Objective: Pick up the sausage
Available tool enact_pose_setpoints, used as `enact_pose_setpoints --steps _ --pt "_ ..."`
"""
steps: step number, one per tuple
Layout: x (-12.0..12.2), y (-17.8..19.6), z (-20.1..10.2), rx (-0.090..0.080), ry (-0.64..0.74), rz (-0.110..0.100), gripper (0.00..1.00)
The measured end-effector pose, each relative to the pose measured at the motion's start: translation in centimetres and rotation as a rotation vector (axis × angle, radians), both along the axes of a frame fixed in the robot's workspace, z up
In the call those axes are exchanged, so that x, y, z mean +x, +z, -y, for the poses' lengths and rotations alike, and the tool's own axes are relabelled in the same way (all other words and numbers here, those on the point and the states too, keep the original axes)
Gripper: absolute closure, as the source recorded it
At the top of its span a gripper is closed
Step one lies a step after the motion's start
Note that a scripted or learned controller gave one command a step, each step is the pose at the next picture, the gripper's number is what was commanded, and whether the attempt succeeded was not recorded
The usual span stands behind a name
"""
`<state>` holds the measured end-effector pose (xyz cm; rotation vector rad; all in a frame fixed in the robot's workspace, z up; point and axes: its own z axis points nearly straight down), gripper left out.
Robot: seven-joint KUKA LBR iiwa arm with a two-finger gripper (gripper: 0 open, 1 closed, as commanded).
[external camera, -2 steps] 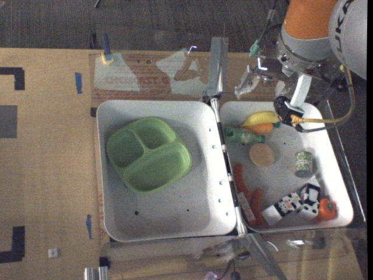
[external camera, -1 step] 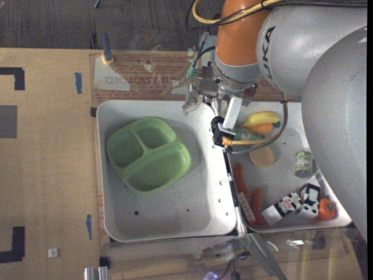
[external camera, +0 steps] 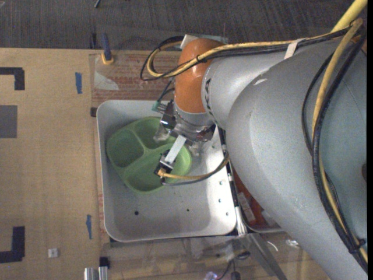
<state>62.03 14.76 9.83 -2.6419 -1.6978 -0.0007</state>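
My gripper [external camera: 182, 132] hangs below the orange band of the wrist, over the right part of a green divided plate [external camera: 131, 151]. The plate lies in the upper half of the left white bin [external camera: 175, 214]. The wrist hides whatever lies straight beneath the gripper. A small reddish-brown thing [external camera: 246, 205] peeks out under the arm in the right bin; it is too covered to tell whether it is the sausage.
The grey arm covers nearly all of the right bin and the right side of the view. Bare white floor fills the lower half of the left bin. A brown bench top with blue tape marks [external camera: 78, 82] lies to the left.
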Motion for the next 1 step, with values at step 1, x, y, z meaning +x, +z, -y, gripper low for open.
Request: enact_pose_setpoints --steps 1 --pt "-0.59 -0.36 0.42 0.003 0.069 0.011 0.0"
